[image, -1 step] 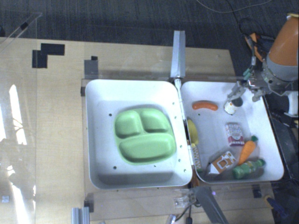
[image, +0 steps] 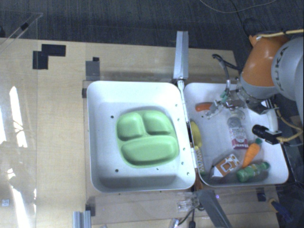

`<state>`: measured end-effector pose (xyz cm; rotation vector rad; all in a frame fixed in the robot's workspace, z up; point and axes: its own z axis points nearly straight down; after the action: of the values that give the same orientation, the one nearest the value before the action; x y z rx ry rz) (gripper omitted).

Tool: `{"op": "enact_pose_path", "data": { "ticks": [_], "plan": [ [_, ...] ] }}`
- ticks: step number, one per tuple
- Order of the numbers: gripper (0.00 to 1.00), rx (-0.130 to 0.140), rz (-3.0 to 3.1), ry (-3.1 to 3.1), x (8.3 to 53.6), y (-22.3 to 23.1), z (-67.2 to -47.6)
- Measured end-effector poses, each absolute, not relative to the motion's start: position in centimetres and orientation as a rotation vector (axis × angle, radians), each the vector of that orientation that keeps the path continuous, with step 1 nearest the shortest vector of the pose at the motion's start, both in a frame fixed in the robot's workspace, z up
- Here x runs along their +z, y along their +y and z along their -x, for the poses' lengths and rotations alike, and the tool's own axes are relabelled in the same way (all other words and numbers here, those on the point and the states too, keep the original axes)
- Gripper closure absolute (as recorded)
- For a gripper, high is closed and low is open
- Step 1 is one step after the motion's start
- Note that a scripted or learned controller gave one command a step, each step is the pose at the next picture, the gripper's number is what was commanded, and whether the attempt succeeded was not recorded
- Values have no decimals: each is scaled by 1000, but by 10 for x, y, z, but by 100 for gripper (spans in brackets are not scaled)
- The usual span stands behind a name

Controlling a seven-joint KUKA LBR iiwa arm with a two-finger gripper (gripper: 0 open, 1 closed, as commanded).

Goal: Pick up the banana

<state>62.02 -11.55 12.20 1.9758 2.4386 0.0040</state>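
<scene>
The banana [image: 195, 133] is a small yellow fruit lying along the left wall of the right bin [image: 280, 177], close to the divider. My gripper [image: 225, 102] hangs over the far part of that bin, up and to the right of the banana and well apart from it. A small red-orange item [image: 203, 107] lies just left of the gripper. Nothing shows between the gripper's tips.
The left bin [image: 102, 175] holds a green divided plate [image: 147, 137]. In the right bin lie a clear packet with a red label [image: 237, 133], a carrot [image: 252, 154], a green item [image: 251, 172] and a small orange-and-white box [image: 227, 166]. A black cable [image: 266, 133] runs at the right.
</scene>
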Motion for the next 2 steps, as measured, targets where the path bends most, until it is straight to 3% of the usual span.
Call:
{"op": "enact_pose_path", "data": {
  "ticks": [1, 2],
  "plan": [
    [0, 4, -1867, 2517, 93, -95, -552],
    [0, 12, -2123, 2302, 89, -96, -615]
  ]
}}
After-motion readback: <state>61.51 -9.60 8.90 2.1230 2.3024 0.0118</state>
